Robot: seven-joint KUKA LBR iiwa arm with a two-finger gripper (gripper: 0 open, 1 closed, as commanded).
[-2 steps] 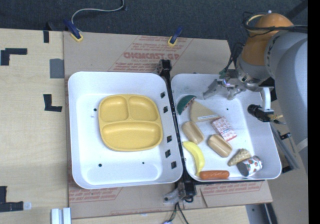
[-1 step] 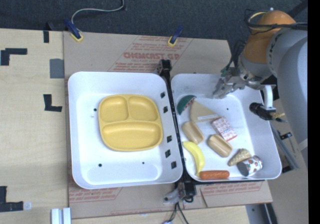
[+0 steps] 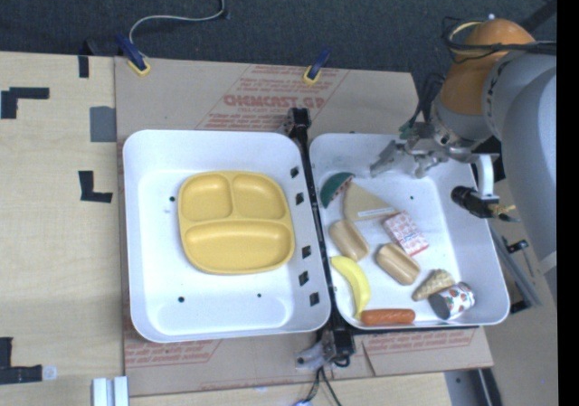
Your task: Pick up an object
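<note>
My gripper [image 3: 398, 163] hangs over the back of the right bin [image 3: 470, 241], its fingers spread open with nothing between them. Just in front and to its left lie a green-and-white wedge [image 3: 336, 184] and a pale cheese-like wedge [image 3: 364, 200]. Further forward are two bread rolls [image 3: 347, 239] [image 3: 397, 263], a red-and-white packet [image 3: 404, 233], a banana [image 3: 353, 281], a sausage [image 3: 387, 316], a cone-shaped piece [image 3: 432, 284] and a small dark can [image 3: 452, 301].
The left bin [image 3: 149, 214] holds a yellow divided plate [image 3: 237, 221]. The grey arm with its orange band [image 3: 479, 70] comes in from the right over the right bin's far corner. Blue-and-yellow clamps [image 3: 134, 59] [image 3: 317, 69] sit at the cardboard's back edge.
</note>
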